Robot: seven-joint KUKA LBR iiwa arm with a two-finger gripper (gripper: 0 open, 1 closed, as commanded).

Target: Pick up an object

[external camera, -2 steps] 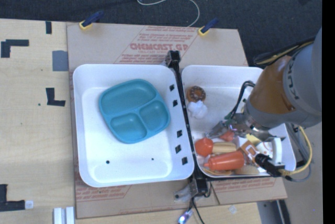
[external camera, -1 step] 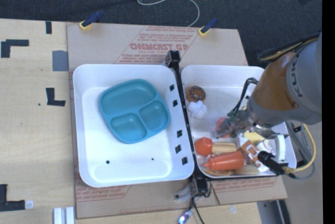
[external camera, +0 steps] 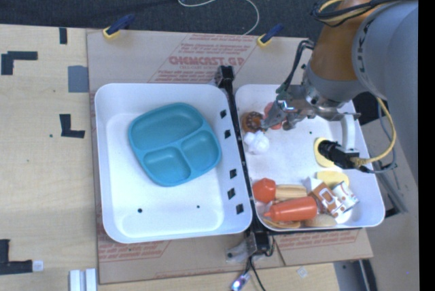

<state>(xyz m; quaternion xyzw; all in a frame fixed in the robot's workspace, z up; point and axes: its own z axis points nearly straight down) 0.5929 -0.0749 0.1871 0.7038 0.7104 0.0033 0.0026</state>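
My gripper (external camera: 280,114) hangs low over the far left part of the right bin (external camera: 299,150). Just to its left lie a small brown round item (external camera: 253,121) and a white lumpy item (external camera: 257,141). A reddish bit shows at the fingertips, but I cannot make out what it is. Along the bin's near edge lie a red-orange toy (external camera: 264,189), a hot dog (external camera: 293,209) and a small box with a brown-and-white pattern (external camera: 334,199). A yellow piece (external camera: 331,178) sits beside that box.
The left bin (external camera: 115,215) holds a blue divided plate (external camera: 175,143). A black divider with clips (external camera: 232,147) runs between the bins. A black-and-yellow cable (external camera: 340,153) loops over the right bin's right side, under the arm.
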